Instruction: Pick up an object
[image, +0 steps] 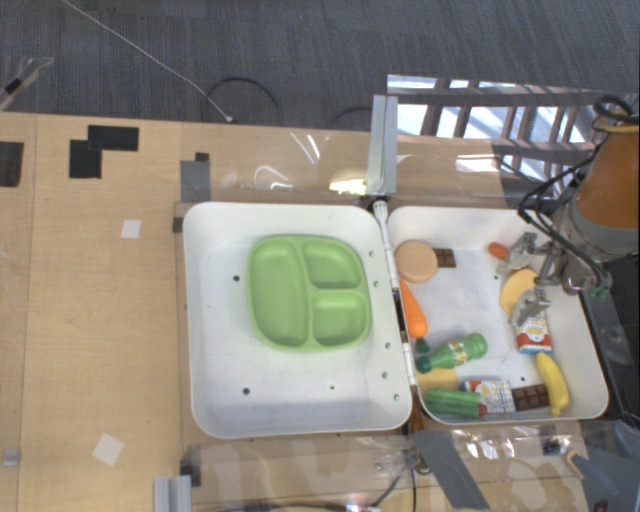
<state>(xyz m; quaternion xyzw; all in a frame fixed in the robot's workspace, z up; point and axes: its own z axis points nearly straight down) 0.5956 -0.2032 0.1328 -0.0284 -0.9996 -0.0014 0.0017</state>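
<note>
The arm (612, 185) is cut off at the right edge; the jaws' state cannot be told. A green plate (307, 292) is held in the left bin (215, 400), toy food in the right bin (590, 400).

green plate (306, 292), white bins (225, 400)

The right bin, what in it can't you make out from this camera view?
- Gripper: seen from above over the right bin; the wrist and cables cover it, so what lies under it is hidden.
- Yellow piece: partly covered by the gripper, kind unclear.
- Small packet: label too small to read.
- Wrapped bar: print too small and blurred.
- Arm: cut off by the right edge.
</note>
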